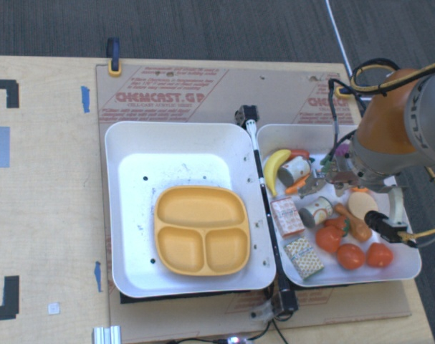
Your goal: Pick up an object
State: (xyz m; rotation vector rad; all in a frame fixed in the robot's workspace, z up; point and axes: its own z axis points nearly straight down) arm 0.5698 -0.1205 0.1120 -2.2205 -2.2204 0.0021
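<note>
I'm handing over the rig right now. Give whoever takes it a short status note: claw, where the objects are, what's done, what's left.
Claw: low in the right bin, among the objects; nothing visibly held.
Right bin: banana at its left, small can, red-patterned packet, checkered packet, three tomatoes at the near side.
Left bin: yellow divided tray.
Done: arm reached in.
Left: grip one object and lift it.
</note>
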